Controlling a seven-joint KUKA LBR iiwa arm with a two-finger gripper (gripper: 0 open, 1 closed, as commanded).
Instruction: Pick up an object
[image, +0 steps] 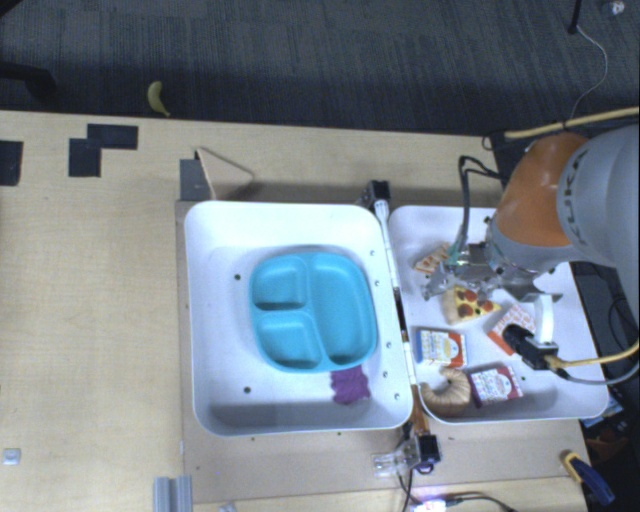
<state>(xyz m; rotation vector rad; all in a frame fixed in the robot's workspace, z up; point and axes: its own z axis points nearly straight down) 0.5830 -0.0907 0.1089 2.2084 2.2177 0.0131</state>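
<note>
Claw (452, 283) hovers seemingly just above the pizza slice (470, 303), right bin (580, 400).

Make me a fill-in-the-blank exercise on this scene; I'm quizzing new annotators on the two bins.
1. The blue divided plate lies in the ____ bin.
2. The purple object sits just off the plate's ____ edge.
3. The gripper hangs over the ____ bin.
4. The plate has ____ compartments.

Missing words: left; near; right; three
</note>
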